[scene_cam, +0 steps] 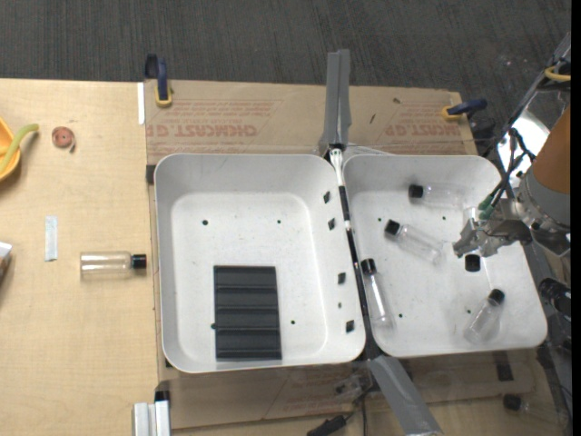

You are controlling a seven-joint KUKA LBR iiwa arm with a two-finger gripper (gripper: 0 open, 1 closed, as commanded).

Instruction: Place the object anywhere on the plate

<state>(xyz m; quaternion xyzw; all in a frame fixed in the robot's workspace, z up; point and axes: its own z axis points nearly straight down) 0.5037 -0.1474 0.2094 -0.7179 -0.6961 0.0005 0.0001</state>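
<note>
Since each clear bottle (416, 240) looks light and slippery, grip mid-body; the gripper (474, 243), at three o'clock, has jaws I cannot tell.

Scattered vials (413, 240) crowd the right bin (436, 339); the left bin (182, 243) lies open around its black plate (246, 313).

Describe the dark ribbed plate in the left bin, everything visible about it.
The dark ribbed plate is a flat black rectangle, crossed by about four raised horizontal ridges, matte like rubber or plastic. It lies flat on the floor of the left bin, toward the near edge and a little left of centre, its long side running front to back. Nothing rests on it and no vial touches it.
</note>
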